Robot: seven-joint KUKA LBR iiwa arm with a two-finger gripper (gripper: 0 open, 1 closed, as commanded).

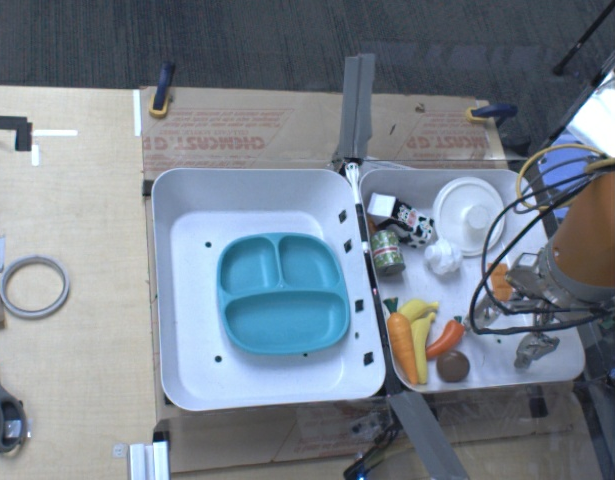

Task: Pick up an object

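Objects for picking lie crowded in the right bin, which serves here as the landmark: a carrot, a yellow banana and a red pepper lie touching one another near its front wall, with a brown round piece just beside them. Toward its back wall sit a white plate, a small white lump, a green can and a black-and-white toy. The close packing suggests any grasp among the vegetables risks nudging a neighbour.

The gripper hangs over the right bin's front right part, apart from the vegetable cluster, with an orange item partly hidden behind its cables. Whether it is spread or pressed together cannot be told from this slant, and nothing is seen in its grip. Judging by this, the pick is not yet made.

Left of the right bin, the second bin holds a teal divided tray, likely a drop spot. On the tabletop far left lies a tape ring.
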